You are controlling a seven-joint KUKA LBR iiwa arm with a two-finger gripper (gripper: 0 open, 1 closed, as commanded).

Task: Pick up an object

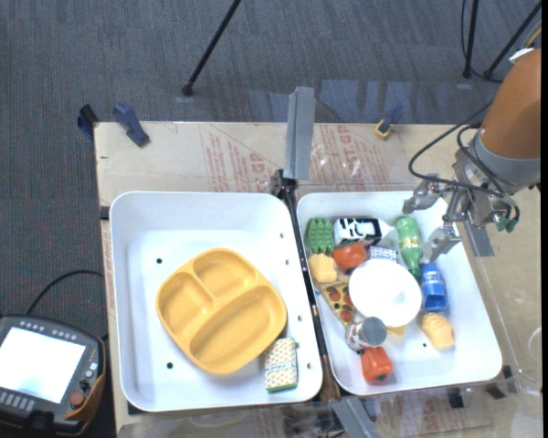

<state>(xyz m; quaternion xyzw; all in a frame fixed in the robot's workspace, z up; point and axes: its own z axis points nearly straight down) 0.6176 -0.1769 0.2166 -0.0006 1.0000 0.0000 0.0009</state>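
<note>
Gripper (444, 219) at the right of the frame, over the upper right corner of the right bin (490, 336) — fingers spread apart, holding nothing, just above a green bottle (408, 234) and a blue bottle (434, 287). Beside them a white plate (384, 293), an orange pepper (376, 364) lower down. In the left bin (132, 245) — a yellow divided tray (220, 309) and a patterned sponge (281, 365) at its lower right.

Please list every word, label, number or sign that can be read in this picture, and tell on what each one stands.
Red mirrored print on the clear sheet over the bench: too blurred to read.
Black-and-white package in the right bin: markings too small to read.
Handheld screen: glowing, no readable text.
</note>
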